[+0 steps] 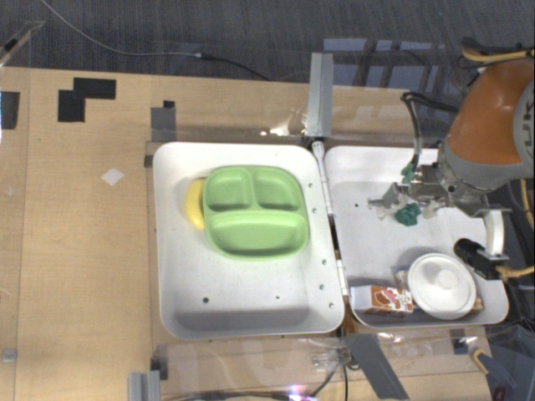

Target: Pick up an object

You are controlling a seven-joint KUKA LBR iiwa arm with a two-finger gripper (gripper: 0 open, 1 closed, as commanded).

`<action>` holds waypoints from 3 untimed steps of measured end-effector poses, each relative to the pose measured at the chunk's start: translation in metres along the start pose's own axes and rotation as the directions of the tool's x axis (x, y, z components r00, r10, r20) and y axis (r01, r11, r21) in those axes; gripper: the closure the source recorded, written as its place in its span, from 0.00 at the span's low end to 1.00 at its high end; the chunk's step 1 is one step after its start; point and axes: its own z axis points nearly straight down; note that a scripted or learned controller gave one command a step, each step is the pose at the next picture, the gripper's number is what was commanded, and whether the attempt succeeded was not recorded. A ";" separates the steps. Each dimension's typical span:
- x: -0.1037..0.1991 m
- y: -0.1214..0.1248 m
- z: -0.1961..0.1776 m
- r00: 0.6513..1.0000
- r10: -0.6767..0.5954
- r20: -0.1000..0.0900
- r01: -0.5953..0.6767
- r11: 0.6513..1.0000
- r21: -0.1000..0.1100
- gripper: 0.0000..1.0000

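My hand [407, 200] hangs over a small teal lump [408, 215] in the smooth right bin [368, 249]; its grip state cannot be determined.

Black tape patches [86, 97] upper left on wooden bench [75, 249]. Thin cable [125, 50] crosses dark carpet [209, 11] along top.

Two bins [242, 316], one green tray [253, 210], one white bowl [440, 284].
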 end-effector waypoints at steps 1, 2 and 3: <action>-0.074 0.037 0.033 0.993 0.114 0.001 -0.114 0.993 0.000 0.00; -0.057 0.064 0.116 0.999 0.054 0.001 -0.054 0.999 -0.004 0.00; -0.077 -0.003 0.115 0.987 0.163 0.002 -0.163 0.987 -0.004 0.00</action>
